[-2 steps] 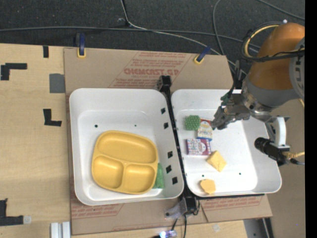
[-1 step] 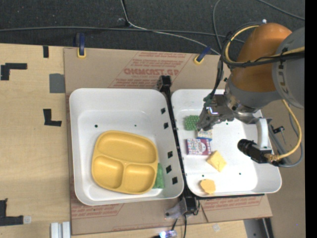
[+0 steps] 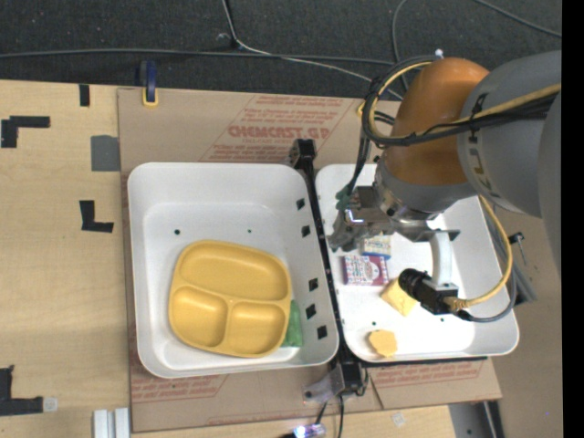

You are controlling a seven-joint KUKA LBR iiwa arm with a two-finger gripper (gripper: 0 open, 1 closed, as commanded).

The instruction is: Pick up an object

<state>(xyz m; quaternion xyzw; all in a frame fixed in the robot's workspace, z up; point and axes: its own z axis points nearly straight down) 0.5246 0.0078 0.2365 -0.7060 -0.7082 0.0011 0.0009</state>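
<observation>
The grey arm (image 3: 474, 144) with its orange band reaches over the right bin (image 3: 493, 340). The left bin (image 3: 155, 190) holds a yellow divided plate (image 3: 228, 297) with a green object (image 3: 294, 325) at its right edge. The gripper (image 3: 358, 219) hangs low above a small printed packet (image 3: 364, 269); its grip cannot be told. Nearby lie a yellow block (image 3: 396, 296) and a smaller yellow piece (image 3: 383, 342).

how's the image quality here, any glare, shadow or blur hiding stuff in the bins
Camera view: lighting is even and soft, with no strong glare on the white bins. The yellow tray is sharp. The arm looms large and slightly soft, covering much of the right bin and shading the spot beneath it. The small package has print too small to read.
</observation>
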